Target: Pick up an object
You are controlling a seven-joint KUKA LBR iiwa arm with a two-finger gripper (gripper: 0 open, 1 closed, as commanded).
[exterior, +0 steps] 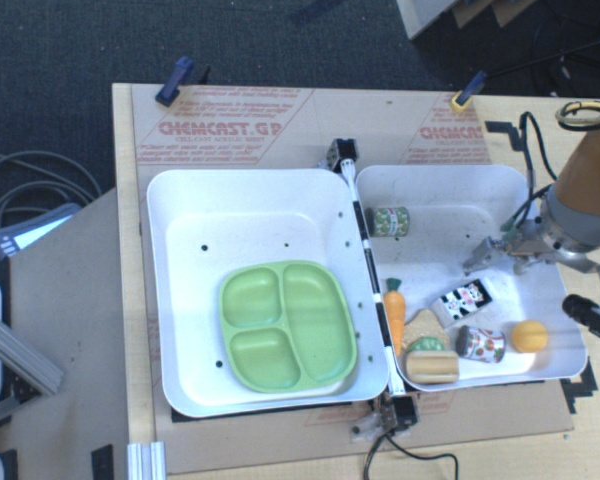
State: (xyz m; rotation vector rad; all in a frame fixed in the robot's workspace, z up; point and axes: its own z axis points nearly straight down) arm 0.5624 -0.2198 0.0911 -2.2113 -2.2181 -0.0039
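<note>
The gripper (483, 255) hangs over the right bin (435, 183), holding nothing I can see; whether it is spread I cannot tell. The black-and-white carton (465, 300) lies just below-left of it, long axis slanted.

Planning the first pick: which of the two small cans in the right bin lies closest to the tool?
The green-labelled can near the bin's far wall.

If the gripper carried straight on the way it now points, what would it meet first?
The gripper points left and slightly down across the right bin. Bare bin floor lies ahead first, then probably the carrot by the divider, though height above the floor is unclear.
</note>
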